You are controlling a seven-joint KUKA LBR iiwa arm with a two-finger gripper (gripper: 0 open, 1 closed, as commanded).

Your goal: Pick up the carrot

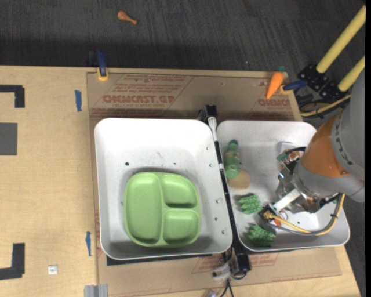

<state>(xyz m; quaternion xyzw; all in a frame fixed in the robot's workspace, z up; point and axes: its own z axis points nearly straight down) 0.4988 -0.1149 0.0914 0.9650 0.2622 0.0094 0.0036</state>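
The carrot [275, 84], orange with a green top, lies on the cardboard just beyond the back edge of the right bin [261, 132], next to a blue clamp. My gripper [288, 172] is low inside the right bin, near its right side, well in front of the carrot and apart from it. The grey wrist and its orange band cover most of the gripper.
The right bin holds a green bottle-shaped toy [232, 158], a tan piece [239, 179] and two leafy green toys [250, 203] [260, 234]. A green divided plate [163, 207] lies in the left bin [145, 134]. A small orange thing [126, 17] lies on the dark floor.
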